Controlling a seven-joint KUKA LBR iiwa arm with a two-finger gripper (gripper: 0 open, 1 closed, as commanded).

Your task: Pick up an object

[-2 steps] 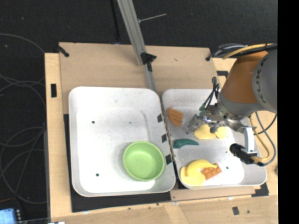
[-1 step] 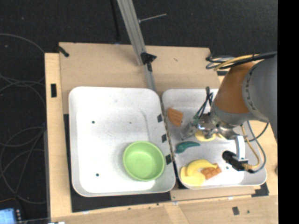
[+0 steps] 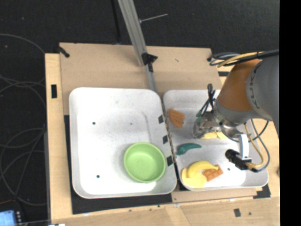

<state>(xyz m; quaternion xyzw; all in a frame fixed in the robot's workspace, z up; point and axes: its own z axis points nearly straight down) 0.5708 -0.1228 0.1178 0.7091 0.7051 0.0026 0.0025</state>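
Where wrist overhangs, gripper (image 3: 203, 127) half-hidden.

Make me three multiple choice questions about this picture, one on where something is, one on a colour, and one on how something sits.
1. Where is the green bowl?
A. In the left bin, near its front right corner
B. In the right bin
C. On the bare bench behind the bins

2. What colour is the small curved thing lying between the orange piece and the yellow toy?
A. Red
B. Teal
C. White

3. How does the bowl sit?
A. Upside down
B. On its side
C. Upright, opening up

Answers:
1. A, the bowl rests on the left bin's floor by the divider.
2. B, it is blue-green against the right bin's white floor.
3. C, its rim and hollow inside face the camera.

The pincer is low over the right bin.
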